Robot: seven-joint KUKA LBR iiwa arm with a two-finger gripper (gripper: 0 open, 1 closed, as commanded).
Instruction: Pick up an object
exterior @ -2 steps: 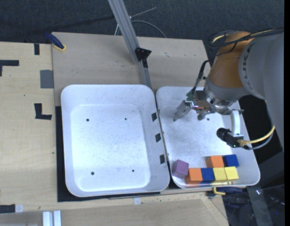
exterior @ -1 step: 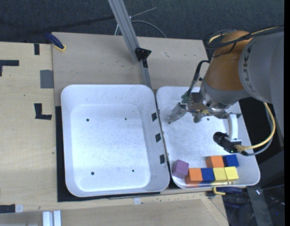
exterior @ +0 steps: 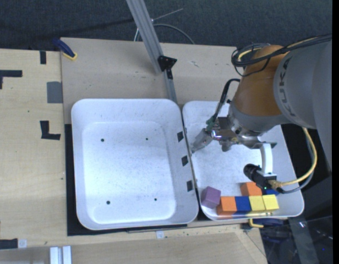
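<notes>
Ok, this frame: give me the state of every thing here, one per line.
gripper: low over the right bin's left part, holding nothing visible.
purple block: lying in the right bin, near corner, slightly apart from the row.
orange blocks: one in the row, one behind it.
blue block: in the row.
yellow blocks: at the row's right end.
left bin: upright.
right bin: upright, holding the blocks.

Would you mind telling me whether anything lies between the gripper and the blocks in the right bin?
Nothing visible does. The gripper sits near the right bin's left wall, and bare white floor separates it from the purple block and the row of coloured blocks at the bin's near edge.
</notes>
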